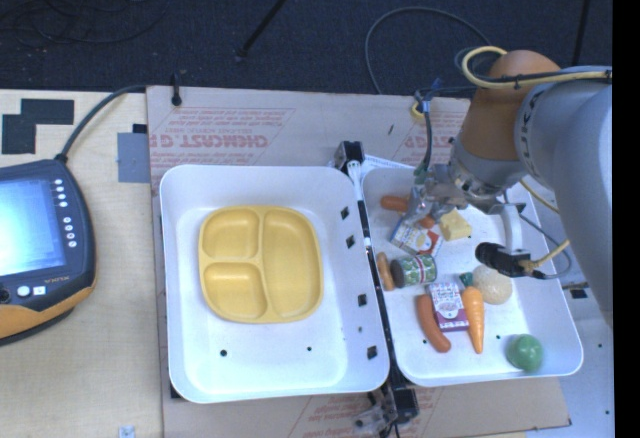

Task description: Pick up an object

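While hovering low at the right bin's (560, 346) twelve o'clock, hand (432, 198) poised over silver packet (413, 234); finger spread impossible to tell; descent next.

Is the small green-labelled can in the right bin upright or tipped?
Tipped. The can lies on its side on the right bin floor, its round ends facing sideways, beside the carrot.

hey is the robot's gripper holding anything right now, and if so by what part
It cannot be told. The gripper is down among the items at the back of the right bin, above a small packet, with no clear grasp showing.
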`<state>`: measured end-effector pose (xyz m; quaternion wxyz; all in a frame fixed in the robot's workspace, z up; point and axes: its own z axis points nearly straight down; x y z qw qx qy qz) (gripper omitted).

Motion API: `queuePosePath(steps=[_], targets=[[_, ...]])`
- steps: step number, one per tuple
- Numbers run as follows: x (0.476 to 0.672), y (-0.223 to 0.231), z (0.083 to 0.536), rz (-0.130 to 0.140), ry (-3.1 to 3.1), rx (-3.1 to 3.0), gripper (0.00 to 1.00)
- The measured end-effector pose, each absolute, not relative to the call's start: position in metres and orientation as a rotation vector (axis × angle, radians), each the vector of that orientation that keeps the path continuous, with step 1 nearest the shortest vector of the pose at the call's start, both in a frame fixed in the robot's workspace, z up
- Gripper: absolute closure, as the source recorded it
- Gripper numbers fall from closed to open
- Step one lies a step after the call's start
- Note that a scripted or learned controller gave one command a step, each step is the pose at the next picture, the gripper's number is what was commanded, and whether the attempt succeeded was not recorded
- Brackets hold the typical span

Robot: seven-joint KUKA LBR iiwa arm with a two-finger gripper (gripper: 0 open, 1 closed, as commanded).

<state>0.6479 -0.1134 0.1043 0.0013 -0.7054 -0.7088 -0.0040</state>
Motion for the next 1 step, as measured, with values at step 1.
queuePosePath(steps=[1], targets=[[0.6215, -0.0717, 0.1928, -0.005, -2.226, -2.218, 1.00]])
